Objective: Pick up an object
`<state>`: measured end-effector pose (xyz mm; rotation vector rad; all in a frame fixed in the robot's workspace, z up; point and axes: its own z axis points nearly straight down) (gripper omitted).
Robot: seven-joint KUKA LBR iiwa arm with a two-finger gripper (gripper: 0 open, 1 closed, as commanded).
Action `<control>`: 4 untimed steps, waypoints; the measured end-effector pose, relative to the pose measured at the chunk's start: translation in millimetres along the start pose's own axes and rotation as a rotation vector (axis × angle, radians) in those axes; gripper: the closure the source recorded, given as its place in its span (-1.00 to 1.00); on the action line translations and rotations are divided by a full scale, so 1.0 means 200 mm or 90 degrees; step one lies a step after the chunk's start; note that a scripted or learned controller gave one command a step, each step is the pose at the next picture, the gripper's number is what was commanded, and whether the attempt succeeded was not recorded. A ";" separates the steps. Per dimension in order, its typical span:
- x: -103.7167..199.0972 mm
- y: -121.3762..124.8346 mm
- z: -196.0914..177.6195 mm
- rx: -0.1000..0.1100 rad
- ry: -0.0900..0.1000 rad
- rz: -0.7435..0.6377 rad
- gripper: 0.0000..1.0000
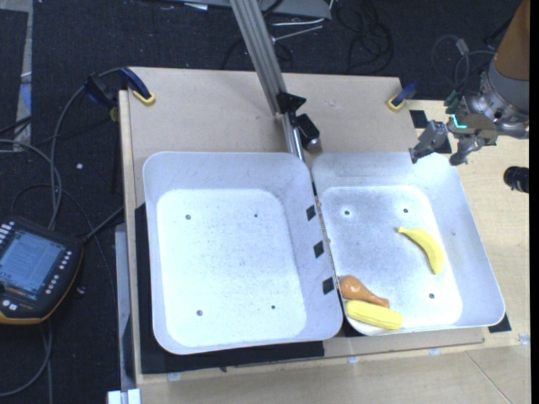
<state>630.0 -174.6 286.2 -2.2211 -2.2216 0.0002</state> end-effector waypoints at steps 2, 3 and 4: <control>0.04 0.03 0.28 0.002 0.000 0.000 -1.00; 0.04 0.00 0.59 0.003 0.001 0.000 -1.00; -0.01 0.01 0.87 0.003 0.000 0.000 -1.00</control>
